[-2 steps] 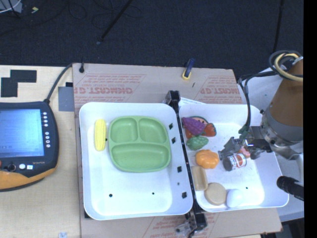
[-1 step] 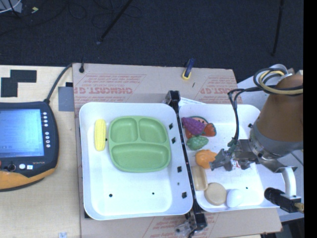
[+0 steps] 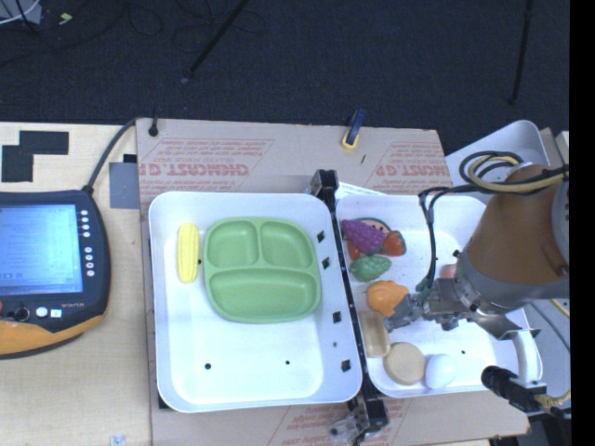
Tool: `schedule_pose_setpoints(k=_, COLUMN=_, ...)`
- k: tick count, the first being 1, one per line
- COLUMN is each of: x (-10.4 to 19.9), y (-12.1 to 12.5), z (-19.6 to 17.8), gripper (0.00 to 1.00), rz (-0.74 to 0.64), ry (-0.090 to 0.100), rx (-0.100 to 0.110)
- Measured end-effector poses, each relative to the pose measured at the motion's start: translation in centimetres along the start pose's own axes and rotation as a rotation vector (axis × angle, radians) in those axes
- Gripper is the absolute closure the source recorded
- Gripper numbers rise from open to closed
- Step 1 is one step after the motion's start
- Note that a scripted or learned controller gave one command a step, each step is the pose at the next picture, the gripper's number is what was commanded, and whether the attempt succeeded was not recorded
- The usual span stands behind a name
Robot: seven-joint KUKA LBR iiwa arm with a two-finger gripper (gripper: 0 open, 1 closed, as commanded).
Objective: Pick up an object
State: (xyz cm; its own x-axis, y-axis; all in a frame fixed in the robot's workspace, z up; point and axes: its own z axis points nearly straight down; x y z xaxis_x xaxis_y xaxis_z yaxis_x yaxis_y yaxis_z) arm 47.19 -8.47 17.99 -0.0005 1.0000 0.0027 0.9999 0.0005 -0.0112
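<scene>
My gripper [image 3: 409, 312] reaches into the right bin [image 3: 465, 210] from the right, low over its middle, just below and right of an orange toy fruit [image 3: 385, 295]. Above that lie a purple grape bunch [image 3: 364, 236], a red piece [image 3: 395, 243] and a green leafy toy [image 3: 371, 268]. A tan round bun [image 3: 404, 362] and a white egg-shaped piece [image 3: 440, 371] rest near the bin's front edge, and a tan stick [image 3: 375, 335] lies along its left wall. The arm's orange band [image 3: 516, 240] covers the bin's right side.
The left bin [image 3: 242, 379] holds a green divided plate [image 3: 261, 269] and a yellow corn cob [image 3: 187, 252] at its left. A black divider [image 3: 337, 277] runs between the bins. A teach pendant [image 3: 51, 258] lies on the bench at far left.
</scene>
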Motion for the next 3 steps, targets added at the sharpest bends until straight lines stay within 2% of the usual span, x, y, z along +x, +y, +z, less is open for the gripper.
schedule_pose_setpoints(k=1, x=0.0, y=1.0, z=5.4, gripper=0.00, rz=0.000, ry=0.000, rx=-0.001)
schedule_pose_setpoints(k=2, x=-0.2, y=1.2, z=9.1, gripper=0.00, rz=0.003, ry=-0.003, rx=-0.009)
schedule_pose_setpoints(k=3, x=0.0, y=1.3, z=8.1, gripper=1.00, rz=0.007, ry=0.006, rx=-0.008)
